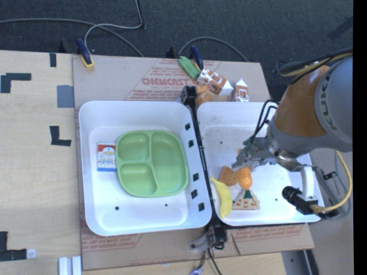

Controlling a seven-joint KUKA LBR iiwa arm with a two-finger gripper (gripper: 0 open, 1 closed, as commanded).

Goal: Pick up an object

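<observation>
I am hovering my gripper [248,153], its state impossible to tell, just above the orange fruit [245,179]; 3 crowding toys beside it are risking a mis-grab.

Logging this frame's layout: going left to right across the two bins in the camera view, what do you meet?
Small card → green divided plate → banana → orange fruit → gripper over the right bin.

Single fixed camera above bench [34,153], looking down at slant; both bins [92,153] in frame; arm [312,113] enters from 3 o'clock.
</observation>
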